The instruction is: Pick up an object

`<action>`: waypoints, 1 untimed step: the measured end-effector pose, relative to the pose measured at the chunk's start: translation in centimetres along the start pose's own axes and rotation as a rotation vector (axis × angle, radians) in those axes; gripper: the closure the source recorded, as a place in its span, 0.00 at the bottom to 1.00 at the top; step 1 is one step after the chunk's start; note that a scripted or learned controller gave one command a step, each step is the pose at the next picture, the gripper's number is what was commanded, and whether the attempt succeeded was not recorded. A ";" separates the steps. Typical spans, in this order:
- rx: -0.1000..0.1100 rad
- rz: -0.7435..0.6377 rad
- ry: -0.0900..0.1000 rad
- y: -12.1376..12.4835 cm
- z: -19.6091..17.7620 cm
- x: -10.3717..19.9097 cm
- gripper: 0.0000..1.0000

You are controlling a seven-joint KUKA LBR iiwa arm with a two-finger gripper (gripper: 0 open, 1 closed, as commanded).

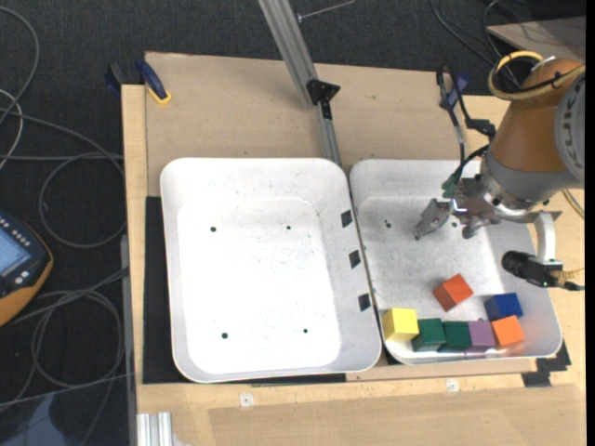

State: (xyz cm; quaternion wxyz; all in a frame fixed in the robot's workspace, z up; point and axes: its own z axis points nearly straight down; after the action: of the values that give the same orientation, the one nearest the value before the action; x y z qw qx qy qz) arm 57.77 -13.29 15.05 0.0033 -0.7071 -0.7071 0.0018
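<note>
I see the blocks gathered in the right bin [372, 249], toward its near edge: a red-orange cube [454, 291] lies tilted and alone, while a yellow cube [402, 322], two green cubes [442, 334], a purple one [481, 334], an orange one [508, 330] and a blue one [503, 306] crowd along the rim, touching. My gripper [448, 221] hangs above the bare middle of that bin, its fingers spread apart with nothing between them, up and left of the red-orange cube. The left bin [177, 249] sits alongside.
</note>
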 end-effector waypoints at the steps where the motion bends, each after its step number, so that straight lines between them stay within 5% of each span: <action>1: 0.000 0.000 0.000 -0.1 5.3 0.1 0.00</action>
State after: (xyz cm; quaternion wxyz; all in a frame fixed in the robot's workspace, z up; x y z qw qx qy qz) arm 57.65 -13.20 9.72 0.0034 -0.7071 -0.7071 0.0019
